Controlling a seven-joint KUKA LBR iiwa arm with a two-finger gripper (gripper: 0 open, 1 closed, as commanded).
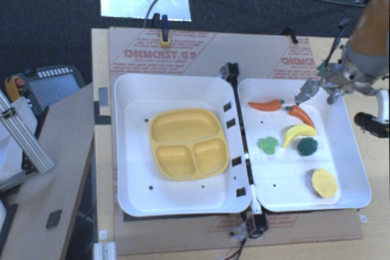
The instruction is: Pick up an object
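A cardboard-covered desk is set against dark carpet. Left of the right bin, a yellow tray is held in the left bin. Inside the right bin are laid a chilli, carrot, banana, broccoli and others. The hand, above its far edge, cannot be judged open or closed.

Left bin: divided tray centred. Right bin: pepper upper left, banana centre, broccoli beside it, potato lower right.

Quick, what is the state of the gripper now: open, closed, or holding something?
Gripper: cannot be told; it sits at the right bin's far edge, near the carrots.
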